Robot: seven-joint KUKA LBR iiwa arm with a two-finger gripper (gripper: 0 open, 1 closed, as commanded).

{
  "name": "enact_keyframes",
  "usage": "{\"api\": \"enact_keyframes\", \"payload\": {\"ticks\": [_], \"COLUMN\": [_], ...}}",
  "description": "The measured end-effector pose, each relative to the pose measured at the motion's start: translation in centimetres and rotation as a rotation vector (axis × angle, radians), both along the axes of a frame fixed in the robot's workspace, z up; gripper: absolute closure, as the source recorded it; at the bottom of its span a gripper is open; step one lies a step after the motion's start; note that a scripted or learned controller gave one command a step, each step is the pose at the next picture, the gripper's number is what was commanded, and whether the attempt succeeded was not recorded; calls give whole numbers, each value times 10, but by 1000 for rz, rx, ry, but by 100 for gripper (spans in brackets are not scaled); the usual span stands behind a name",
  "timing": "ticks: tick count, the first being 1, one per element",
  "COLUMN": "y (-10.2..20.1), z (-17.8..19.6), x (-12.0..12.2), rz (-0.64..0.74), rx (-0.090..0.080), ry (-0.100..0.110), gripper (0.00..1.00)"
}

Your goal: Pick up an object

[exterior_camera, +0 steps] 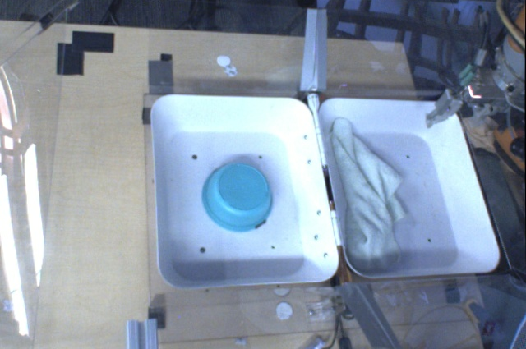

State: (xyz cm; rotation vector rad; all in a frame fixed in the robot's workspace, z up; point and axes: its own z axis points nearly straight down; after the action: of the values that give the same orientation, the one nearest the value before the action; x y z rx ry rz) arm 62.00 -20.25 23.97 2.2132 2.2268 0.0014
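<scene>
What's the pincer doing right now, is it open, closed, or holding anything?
Pincer: above the right bin's far right corner, nothing visibly held; open or closed cannot be told.

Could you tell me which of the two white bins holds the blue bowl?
The left bin holds the blue bowl, upside down; the right bin holds a white towel.

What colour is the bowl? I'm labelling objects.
Light blue; the bowl shows in the camera view.

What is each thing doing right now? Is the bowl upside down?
Blue bowl: upside down, in the left bin.
White towel: crumpled, lying in the right bin.
Claw: above the right bin's far corner, holding nothing I can see.
</scene>
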Motion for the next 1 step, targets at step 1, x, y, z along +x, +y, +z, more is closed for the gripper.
{"api": "enact_keyframes", "payload": {"ticks": [1], "y": [14], "z": [17], "x": [-14], "rz": [113], "rx": [-1], "ry": [-1], "gripper": [0]}}
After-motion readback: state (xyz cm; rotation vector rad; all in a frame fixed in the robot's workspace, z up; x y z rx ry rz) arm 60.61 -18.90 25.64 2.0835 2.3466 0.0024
